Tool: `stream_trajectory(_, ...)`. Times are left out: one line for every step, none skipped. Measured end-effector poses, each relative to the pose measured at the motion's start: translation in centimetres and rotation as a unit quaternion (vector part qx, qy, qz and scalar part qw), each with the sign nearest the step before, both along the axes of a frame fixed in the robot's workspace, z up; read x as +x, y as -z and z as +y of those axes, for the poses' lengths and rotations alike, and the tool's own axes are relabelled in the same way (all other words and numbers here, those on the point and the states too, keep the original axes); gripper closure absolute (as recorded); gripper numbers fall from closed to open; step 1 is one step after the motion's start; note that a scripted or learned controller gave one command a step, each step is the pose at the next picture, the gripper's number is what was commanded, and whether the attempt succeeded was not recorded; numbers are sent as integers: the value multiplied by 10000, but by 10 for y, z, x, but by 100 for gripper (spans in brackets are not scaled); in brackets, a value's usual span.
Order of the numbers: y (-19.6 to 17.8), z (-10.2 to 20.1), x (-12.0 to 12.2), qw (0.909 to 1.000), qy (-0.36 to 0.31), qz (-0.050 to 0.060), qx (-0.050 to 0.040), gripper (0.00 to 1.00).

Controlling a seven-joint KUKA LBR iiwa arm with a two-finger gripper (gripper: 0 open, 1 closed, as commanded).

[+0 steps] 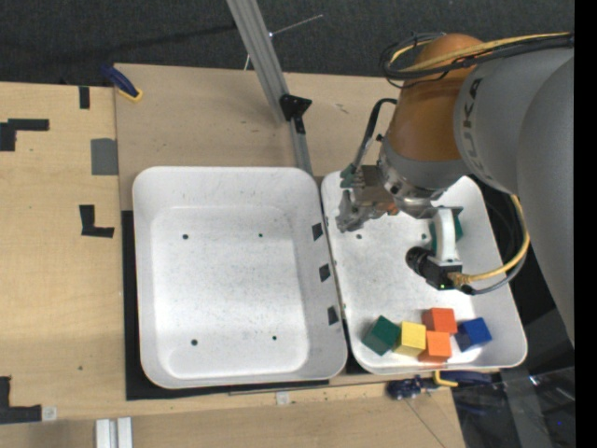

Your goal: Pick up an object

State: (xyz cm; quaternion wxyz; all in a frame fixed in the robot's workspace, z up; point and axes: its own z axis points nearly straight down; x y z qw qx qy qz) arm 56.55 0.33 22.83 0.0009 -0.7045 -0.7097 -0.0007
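The grey arm (pixel 504 110) is reaching in from the right and hanging its claw (pixel 359 203) over the far left part of the right bin (pixel 350 269), close to the rim that is meeting the left bin (pixel 149 250). The claw's two fingers are pointing down toward the bin floor with only a narrow gap showing between them, and nothing is sitting in that gap, so it is carrying nothing. The things it could be picking are lying well apart from it, bunched along the near edge of the right bin: a green block (pixel 381 334), a yellow block (pixel 412 336) touching it, two orange blocks (pixel 438 332) pressed together beside that, and a blue block (pixel 474 332) at the right end. The left bin is lying beside all this on the tabletop (pixel 56 269). Judging from this layout, the main risk is that the claw is closing or descending on bare white floor, coming away with nothing, since no block is lying under it. If it is heading for the cluster instead, the tight packing is threatening trouble: the fingers may be landing on top of a neighbour, or shoving blocks against the near wall rather than straddling one. The black fitting (pixel 431 267) and looping yellow cable (pixel 499 267) are hanging near the blocks and could be brushing them.
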Motion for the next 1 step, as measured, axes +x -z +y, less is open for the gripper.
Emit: stream_trajectory(7,56,13,10000,-1,7,-6,100)
